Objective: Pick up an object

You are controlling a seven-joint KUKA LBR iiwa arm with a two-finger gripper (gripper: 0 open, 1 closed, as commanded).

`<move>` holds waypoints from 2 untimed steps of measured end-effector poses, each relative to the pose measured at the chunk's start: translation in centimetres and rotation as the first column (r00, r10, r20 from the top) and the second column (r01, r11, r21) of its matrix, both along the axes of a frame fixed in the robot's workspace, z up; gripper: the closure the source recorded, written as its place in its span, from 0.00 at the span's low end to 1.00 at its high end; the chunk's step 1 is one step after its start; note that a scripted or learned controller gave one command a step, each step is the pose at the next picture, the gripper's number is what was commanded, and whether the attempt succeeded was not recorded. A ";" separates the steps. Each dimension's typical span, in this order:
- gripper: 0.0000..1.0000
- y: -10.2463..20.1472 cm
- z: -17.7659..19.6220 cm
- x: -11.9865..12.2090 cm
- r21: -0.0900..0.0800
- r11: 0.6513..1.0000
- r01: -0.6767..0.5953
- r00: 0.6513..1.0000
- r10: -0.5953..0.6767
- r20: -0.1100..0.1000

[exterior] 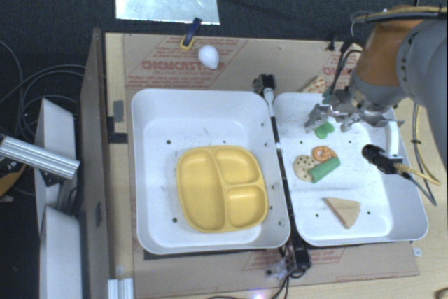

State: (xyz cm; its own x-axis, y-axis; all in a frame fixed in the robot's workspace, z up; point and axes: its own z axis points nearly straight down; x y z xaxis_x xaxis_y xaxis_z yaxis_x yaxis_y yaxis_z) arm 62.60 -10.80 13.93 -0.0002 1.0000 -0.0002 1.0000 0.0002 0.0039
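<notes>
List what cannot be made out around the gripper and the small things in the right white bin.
Camera view:
1. Small green block: the gripper overlaps its top edge, so it is unclear whether it is gripped or merely lying in the right white bin.
2. Orange ring-shaped piece: too small and blurred to identify.
3. Grey arm: cut off by the picture's right edge.

The grey arm [423, 56] reaches in from the right, bent downward, its orange band [378, 52] just above the wrist. The claw [330, 120] hangs at its left end, pointed down, low and close to the surface below.
</notes>
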 end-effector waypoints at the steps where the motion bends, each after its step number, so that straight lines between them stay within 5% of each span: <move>1: 0.00 0.5 -5.8 -3.0 0.000 1.000 0.000 1.000 0.000 -0.007; 2: 0.00 0.8 -5.5 -3.3 0.000 1.000 0.000 1.000 0.000 -0.004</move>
State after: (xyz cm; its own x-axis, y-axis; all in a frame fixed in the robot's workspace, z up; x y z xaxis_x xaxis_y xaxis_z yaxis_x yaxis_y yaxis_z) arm 59.29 -10.00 8.43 -0.0004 1.0000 0.0000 1.0000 0.0004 -0.0001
